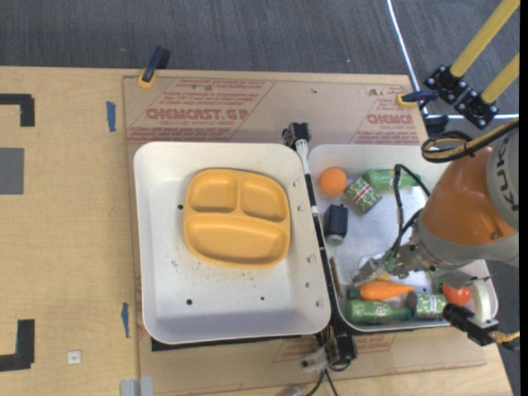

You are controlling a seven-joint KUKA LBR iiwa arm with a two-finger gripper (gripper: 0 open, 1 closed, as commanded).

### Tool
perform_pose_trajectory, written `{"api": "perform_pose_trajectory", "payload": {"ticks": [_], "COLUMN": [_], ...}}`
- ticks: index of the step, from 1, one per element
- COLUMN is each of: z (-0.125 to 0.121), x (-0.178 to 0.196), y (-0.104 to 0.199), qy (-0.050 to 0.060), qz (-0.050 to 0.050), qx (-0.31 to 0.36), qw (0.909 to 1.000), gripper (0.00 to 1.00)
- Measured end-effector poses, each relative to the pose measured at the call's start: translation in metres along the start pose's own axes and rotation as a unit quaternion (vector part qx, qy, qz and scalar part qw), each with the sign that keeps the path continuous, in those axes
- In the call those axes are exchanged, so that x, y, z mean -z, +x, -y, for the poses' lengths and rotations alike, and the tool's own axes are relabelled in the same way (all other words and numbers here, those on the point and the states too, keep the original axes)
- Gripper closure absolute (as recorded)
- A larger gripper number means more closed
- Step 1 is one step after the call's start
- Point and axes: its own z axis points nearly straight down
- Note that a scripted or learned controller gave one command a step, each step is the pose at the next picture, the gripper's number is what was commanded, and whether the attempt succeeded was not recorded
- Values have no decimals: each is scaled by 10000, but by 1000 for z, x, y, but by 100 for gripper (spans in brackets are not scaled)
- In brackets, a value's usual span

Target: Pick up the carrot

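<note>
The carrot (384, 289), orange with a small green top at its left end, lies near the front of the right bin (363, 225). It rests just above a green bottle (375, 310) lying on its side. My gripper (388, 265) hangs directly over the carrot, close above it. The grey arm with its orange band (466, 213) covers the right part of that bin and hides what lies under it.
In the right bin there are also an orange ball (332, 181), a green can (360, 194), a green bottle (388, 180), a dark cylinder (336, 222), a second green can (429, 304) and a red-orange item (456, 294). The left bin (157, 246) holds a yellow divided plate (238, 216).
</note>
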Motion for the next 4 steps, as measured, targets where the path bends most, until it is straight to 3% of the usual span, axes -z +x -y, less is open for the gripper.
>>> {"api": "perform_pose_trajectory", "payload": {"ticks": [1, 2, 3, 4], "z": [-25, -8, -9, -9], "x": [94, 94, 104, 104], "y": [30, 35, 35, 35], "qy": [-11, -8, -27, -26], "qz": [6, 4, 16, 15], "qx": [921, 3137, 3128, 3129], "qw": [9958, 9495, 9498, 9498], "gripper": [0, 0, 100, 0]}}
